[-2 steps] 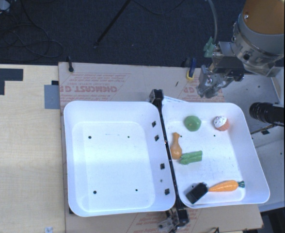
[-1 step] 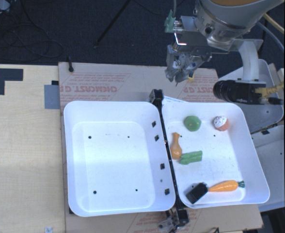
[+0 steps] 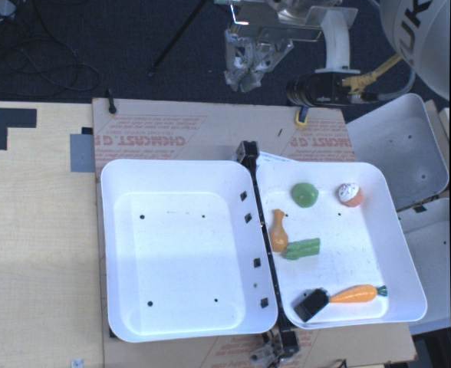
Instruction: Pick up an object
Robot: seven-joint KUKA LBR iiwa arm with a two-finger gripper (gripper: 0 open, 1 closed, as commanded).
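Holding six small objects [image 3: 305, 249], one right bin [image 3: 394, 228]; hand [image 3: 245, 71] state unclear.

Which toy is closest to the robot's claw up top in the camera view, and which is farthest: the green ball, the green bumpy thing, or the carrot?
Measured from the gripper, above the bins:
1. green ball, at the back of the right bin.
2. green bumpy piece, mid-bin.
3. carrot, at the front edge, farthest.
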